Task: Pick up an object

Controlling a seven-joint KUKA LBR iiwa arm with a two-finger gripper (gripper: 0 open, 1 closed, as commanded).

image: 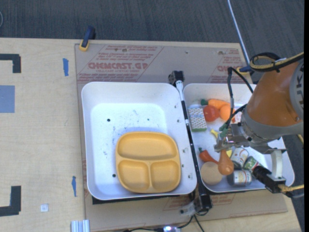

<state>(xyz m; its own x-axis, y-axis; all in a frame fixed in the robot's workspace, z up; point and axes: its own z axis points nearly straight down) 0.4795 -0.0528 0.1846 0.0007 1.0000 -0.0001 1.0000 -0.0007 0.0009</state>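
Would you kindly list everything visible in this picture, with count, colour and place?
white bins: two, white, side by side on the bench
divided plate: one, yellow, in the left bin
sponge-like block: one, green and white, right bin near its left wall
toy foods: several, orange and red, back of the right bin
round beige item: one, front of the right bin
small can: one, silver, front of the right bin
clamp: one, blue and yellow, on the board's back edge
arm: one, orange and grey, over the right bin
end effector: one, low over the right bin's items
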